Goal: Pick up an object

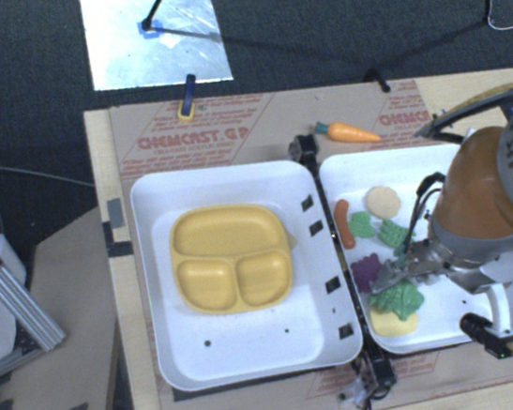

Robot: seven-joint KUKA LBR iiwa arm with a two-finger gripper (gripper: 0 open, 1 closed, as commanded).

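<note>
Hand (391, 275) low among crowded toy food (398, 301), grip unclear, left bin (159, 289) roomy

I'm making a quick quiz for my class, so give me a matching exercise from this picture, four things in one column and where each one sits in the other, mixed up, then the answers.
Things:
1. yellow divided tray
2. carrot
3. sausage
4. gripper

Places:
A. on the cardboard beyond the bins
B. over the purple and green toys
C. in the left bin
D. at the right bin's left edge

Pairs: 1-C, 2-A, 3-D, 4-B
</note>
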